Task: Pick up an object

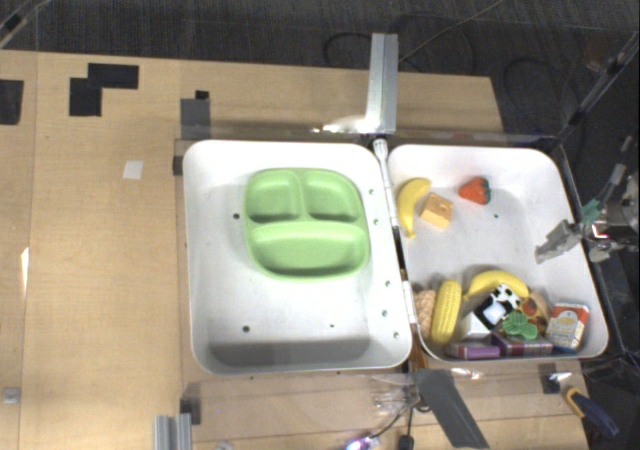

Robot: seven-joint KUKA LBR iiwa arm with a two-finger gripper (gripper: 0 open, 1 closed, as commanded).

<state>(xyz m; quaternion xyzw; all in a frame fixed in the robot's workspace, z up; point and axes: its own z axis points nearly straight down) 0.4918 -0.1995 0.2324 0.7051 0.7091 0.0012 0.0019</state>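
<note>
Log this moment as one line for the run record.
gripper: over right white bin's right edge, holding nothing | green divided plastic plate: in left white bin | pick: not yet done

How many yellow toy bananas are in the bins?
2. One yellow toy banana lies at the right bin's upper left beside a tan block; another tops the bottom pile, which may hide more.

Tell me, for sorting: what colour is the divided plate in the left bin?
Light green, seen in the camera view.
</note>
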